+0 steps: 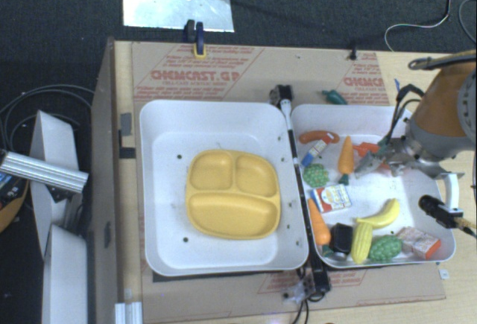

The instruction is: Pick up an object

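Note:
The right bin (pixel 373 115) holds a jumble of toy food. An orange carrot (pixel 345 155) stands near the middle, with a red sausage (pixel 319 137) to its upper left. A round green vegetable (pixel 315 174) lies beside a small printed card (pixel 330 198). Toward the front lie a banana (pixel 380 214), a corn cob (pixel 361 240), a black block (pixel 341 237) and a leafy green piece (pixel 385 248). My gripper (pixel 370 161) reaches in from the right, low over the bin, just right of the carrot and beside a small red-orange piece (pixel 365 147).
The left bin (pixel 168 166) carries a yellow compartment plate (pixel 232 192). A second carrot (pixel 318 222) lies along the divider between the bins. A pinkish box (pixel 419 242) sits in the right bin's front corner. The arm's black attachment (pixel 440 211) hangs over the right rim.

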Robot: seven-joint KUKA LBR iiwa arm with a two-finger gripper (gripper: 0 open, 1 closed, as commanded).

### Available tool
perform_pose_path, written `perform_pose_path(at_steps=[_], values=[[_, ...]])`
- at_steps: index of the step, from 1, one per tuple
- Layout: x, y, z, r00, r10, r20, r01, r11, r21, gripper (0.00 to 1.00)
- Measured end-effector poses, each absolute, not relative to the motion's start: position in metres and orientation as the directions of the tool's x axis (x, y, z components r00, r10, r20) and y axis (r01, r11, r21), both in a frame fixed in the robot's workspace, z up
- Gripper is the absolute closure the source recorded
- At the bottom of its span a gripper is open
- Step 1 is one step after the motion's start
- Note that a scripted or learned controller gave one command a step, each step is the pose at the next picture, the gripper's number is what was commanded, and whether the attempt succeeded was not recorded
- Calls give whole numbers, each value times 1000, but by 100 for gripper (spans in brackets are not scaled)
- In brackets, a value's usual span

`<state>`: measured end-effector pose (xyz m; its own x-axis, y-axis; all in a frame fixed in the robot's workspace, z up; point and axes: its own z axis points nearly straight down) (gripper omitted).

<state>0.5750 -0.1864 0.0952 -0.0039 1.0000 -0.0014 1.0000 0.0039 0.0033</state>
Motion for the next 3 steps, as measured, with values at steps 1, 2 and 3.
perform_pose_path(at_steps=[1,2,3], values=[[608,-120,91,-4,1000,1,1000,4,2,0],[657,-133,79,-9,1000,6,998,9,-60,0],[670,-153,153,-3,1000,-2,1000,3,5,0]])
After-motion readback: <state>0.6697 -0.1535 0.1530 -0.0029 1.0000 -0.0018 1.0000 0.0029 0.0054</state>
